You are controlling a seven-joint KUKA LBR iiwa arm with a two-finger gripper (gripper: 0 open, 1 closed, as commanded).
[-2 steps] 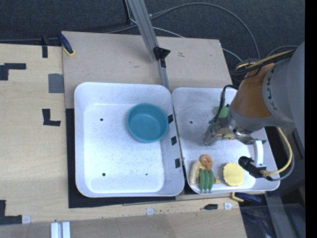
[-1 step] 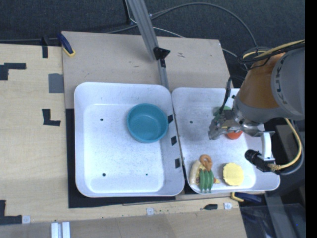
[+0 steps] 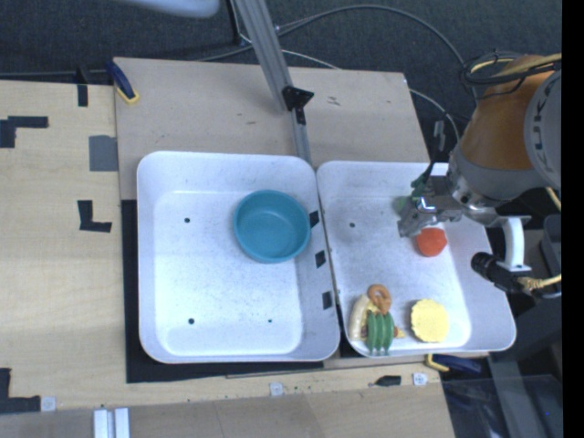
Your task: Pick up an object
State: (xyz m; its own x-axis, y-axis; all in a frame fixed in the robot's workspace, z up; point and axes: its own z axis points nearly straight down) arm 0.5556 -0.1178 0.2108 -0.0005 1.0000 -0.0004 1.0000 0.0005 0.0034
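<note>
While the gripper [image 3: 422, 219] hangs over the right bin [image 3: 365, 190], touching or just above the orange-red ball [image 3: 432, 242], can't tell finger state. Nothing visibly lifted; grasp & lift likely remain.

1. On my feed the arm [image 3: 511, 144] is a bulky rounded body, grey, with a broad orange band [image 3: 502, 126] across it.
2. Thin yellow and dark cables [image 3: 497, 64] loop over its top.
3. Below the grey shell I see a metallic wrist section leading to the gripper [image 3: 418, 215], built of silver and dark parts with a small green spot.
4. A white bracket [image 3: 516, 243] and black fitting hang beside the wrist.
</note>
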